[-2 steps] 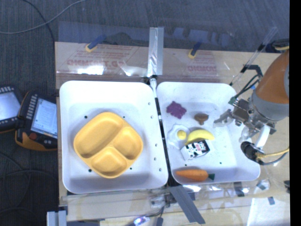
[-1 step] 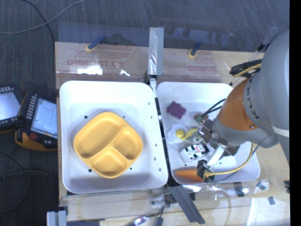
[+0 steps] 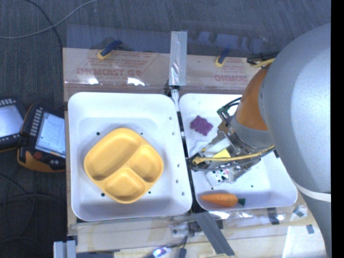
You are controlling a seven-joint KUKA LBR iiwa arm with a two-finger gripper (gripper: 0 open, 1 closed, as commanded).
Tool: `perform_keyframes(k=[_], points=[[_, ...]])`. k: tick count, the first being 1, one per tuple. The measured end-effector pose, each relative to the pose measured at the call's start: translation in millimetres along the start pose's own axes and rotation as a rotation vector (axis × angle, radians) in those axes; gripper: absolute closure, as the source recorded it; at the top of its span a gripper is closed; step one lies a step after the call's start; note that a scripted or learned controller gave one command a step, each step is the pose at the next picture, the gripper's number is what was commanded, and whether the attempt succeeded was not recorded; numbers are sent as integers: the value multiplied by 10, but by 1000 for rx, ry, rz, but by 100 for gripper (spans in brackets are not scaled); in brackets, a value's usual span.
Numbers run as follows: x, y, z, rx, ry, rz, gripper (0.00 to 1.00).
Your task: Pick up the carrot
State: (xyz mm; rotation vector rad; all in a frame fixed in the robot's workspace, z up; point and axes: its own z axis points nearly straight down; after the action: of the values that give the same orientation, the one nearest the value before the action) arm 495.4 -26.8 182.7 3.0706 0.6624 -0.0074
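- The carrot [image 3: 219, 199] lies on its side along the near wall of the right bin [image 3: 279, 190], orange body pointing left, dark stub to the right.
- The gripper [image 3: 219, 172] hangs just above it, apart from it, with nothing seen between its fingers; how far they are spread is hard to read in the clutter of cables, so I cannot tell.
- A purple bunch of grapes [image 3: 201, 125] sits farther back in the same bin.
- A yellow divided plate [image 3: 123, 164] rests in the left bin [image 3: 80, 112].
- A teach pendant [image 3: 43, 138] lies on the floor at the left.
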Motion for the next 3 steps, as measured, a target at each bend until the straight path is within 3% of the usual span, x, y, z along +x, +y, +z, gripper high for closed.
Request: perform_keyframes(k=[1,2,3], points=[[-319,429,1,0,0,220,0],[-537,868,187,1,-2,225,0],[-231,217,3,2,0,219,0]])
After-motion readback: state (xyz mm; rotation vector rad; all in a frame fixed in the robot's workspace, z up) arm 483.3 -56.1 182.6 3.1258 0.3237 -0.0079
